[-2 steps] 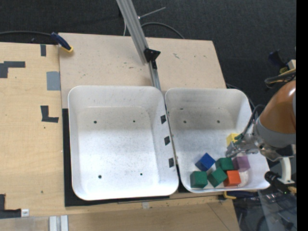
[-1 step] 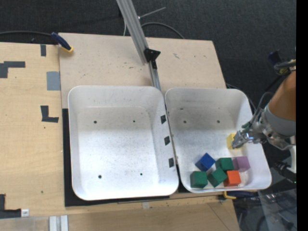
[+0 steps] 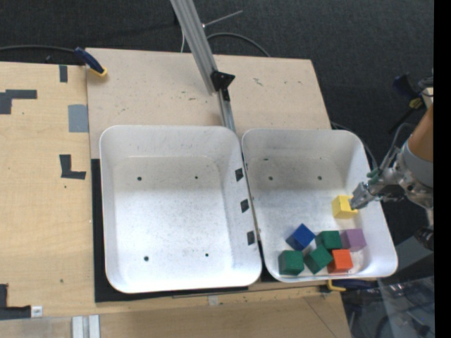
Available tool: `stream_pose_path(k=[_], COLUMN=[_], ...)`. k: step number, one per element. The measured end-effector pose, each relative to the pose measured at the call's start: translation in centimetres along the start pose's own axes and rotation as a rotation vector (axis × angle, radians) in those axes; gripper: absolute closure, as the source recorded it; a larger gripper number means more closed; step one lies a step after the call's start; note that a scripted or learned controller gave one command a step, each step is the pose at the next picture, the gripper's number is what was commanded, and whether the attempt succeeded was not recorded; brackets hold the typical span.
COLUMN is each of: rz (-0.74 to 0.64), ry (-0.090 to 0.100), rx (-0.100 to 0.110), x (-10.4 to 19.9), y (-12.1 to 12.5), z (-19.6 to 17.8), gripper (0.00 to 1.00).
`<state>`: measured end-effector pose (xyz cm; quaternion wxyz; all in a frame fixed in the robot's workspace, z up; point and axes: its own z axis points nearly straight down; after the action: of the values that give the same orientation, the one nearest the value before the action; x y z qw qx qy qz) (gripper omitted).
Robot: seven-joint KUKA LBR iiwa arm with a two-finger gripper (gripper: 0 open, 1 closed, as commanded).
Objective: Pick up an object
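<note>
Where pincer touches: yellow cube

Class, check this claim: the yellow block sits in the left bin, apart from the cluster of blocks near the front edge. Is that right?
Not quite. The camera view shows the yellow block in the right bin, not the left one. The rest holds: it sits apart from the cluster of blocks near the front edge.
</note>
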<state>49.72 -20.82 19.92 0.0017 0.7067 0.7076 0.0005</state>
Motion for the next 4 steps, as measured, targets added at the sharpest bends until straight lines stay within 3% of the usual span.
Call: stream_pose_path(k=[1,4], rz=[0.0,-0.006], ry=[-0.001,0.003], rx=[-0.002,0.004], x=[0.0,14.5], y=[0.2,1.7], z=[-5.3,-6.0], gripper=[1.0,1.0])
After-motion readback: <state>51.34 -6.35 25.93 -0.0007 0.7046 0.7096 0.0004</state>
